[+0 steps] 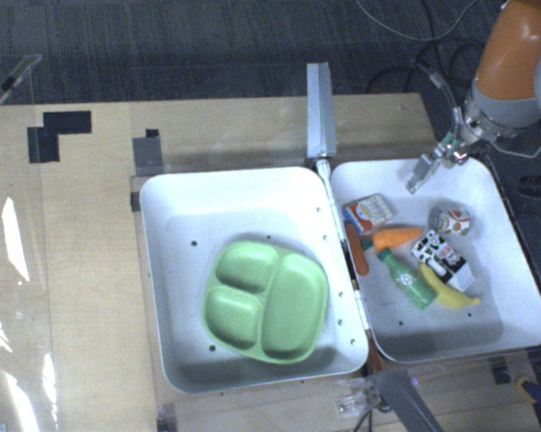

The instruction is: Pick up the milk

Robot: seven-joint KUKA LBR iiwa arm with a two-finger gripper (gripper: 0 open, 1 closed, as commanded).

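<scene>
The milk (440,251), a small carton with black and white patches, lies in the right bin (506,326) among other groceries, right of middle. My gripper (423,174) hangs over that bin's far edge, up and slightly left of the milk, well apart from it. Nothing shows in its grasp. The arm with its orange band (514,43) reaches in from the upper right.
Around the milk lie a banana (449,291), a green bottle (405,278), a carrot (395,238), a small round tub (451,220) and a red-and-white packet (372,211). A green divided plate (267,301) sits in the left bin (172,219). Cables trail behind the bench.
</scene>
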